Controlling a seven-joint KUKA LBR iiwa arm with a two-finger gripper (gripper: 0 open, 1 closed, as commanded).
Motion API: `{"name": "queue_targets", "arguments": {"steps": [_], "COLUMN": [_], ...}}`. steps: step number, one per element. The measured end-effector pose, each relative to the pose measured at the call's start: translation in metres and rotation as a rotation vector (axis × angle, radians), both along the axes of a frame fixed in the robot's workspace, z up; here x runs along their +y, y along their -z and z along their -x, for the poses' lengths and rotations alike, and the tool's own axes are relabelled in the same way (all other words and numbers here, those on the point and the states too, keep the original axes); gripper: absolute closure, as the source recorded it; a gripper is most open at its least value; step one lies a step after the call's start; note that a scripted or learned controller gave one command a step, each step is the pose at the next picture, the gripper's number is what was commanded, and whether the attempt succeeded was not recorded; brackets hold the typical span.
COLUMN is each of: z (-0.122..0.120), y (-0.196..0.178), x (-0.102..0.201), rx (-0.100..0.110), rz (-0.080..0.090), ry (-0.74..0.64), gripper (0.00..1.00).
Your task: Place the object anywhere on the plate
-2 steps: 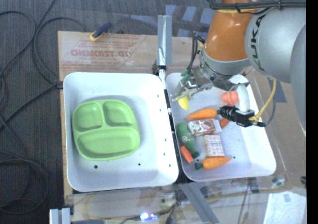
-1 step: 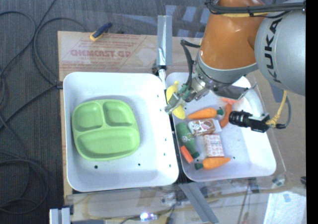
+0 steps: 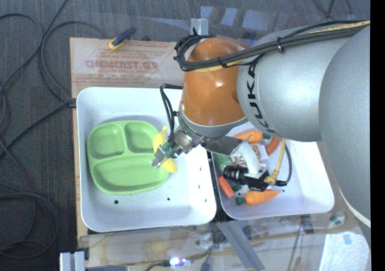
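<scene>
The carry looks to be nearing its end, with the release still to come; the claw (image 3: 163, 157) is gripping a yellow object (image 3: 163, 146) between its fingers, just at the right edge of the green plate (image 3: 123, 155) in the left bin (image 3: 138, 210); the next move is calling, I judge, for a slight shift left over the plate's large compartment, then opening to let go. The arm (image 3: 271, 92) is reaching in from the right, its orange band (image 3: 210, 89) hanging above the divide between the bins, wrist angling down-left; the right bin (image 3: 307, 197) is holding carrots and other clutter.
</scene>
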State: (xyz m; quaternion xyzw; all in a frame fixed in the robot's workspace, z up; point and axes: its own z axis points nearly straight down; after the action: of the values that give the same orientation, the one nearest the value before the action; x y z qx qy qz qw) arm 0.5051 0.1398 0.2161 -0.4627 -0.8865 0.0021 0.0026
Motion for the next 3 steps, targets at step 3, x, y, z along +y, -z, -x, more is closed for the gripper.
{"name": "queue_targets", "arguments": {"steps": [3], "z": [-0.055], "y": [0.034], "x": [0.027], "rx": [0.0], "rz": [0.003], "ry": [0.219], "gripper": [1.0]}}
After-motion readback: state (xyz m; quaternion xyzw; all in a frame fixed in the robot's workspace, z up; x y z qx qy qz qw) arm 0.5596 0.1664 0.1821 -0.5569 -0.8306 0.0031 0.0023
